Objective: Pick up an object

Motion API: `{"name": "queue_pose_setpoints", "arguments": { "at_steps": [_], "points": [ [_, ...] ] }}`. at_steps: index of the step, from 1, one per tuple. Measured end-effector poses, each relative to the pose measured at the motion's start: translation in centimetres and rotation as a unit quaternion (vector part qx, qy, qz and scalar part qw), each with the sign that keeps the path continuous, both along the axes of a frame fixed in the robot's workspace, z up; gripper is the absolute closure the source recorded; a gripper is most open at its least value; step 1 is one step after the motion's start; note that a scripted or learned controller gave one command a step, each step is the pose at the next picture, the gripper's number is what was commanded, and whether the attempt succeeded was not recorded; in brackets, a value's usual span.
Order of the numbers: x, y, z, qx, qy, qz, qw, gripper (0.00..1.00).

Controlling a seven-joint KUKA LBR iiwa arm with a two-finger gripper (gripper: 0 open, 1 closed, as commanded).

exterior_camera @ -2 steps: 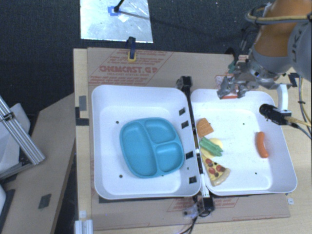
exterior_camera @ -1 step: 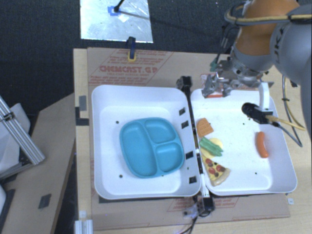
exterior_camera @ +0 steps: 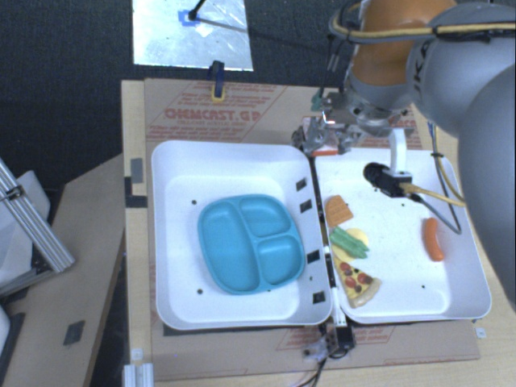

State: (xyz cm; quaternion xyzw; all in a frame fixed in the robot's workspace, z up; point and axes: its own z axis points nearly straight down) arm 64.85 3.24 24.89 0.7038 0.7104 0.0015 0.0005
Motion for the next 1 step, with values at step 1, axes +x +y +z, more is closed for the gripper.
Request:
{"name": "queue_pose_setpoints", "arguments": {
  "at_steps": [1],
  "points": [
    [-0.99,5.34,-0.54,0.0004,0.001,0.000,1.0000,1.00]
  ]
}}
